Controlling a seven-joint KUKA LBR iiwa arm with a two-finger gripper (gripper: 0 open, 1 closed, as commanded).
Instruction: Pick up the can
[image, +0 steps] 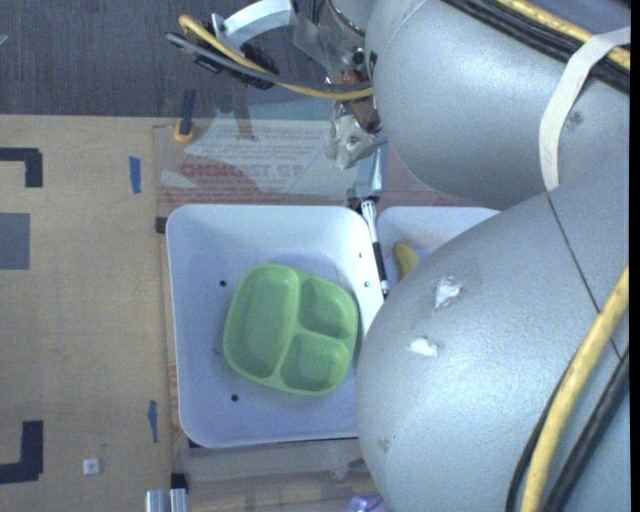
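Bench top: a tan wooden board (80, 330) is seen at the far left, marked with two short blue tape strips (135, 175) and dark angular marks along its left edge.
Bins counted: two shallow white bins, side by side.
Left bin: a white square plastic bin (195, 260) is seen almost whole, with only its right lower corner covered by the arm.
Plates counted: one.
Plate: a light green, rounded-square plastic plate (292, 328) is laid flat in the middle of the left bin. Three compartments are counted in it, a long one on the left and two smaller ones on the right.
Right bin: only a strip of the upper left corner of the second white bin (440, 222) is seen.
Yellow item: one small yellow object (405, 260) is seen at the left wall of the right bin; its kind cannot be told.
Arm: the grey, rounded robot arm (480, 350) is spread over the right bin, with a yellow cable (585, 350) run along it.
Can: its place and its looks cannot be told.
Gripper: its state cannot be told.
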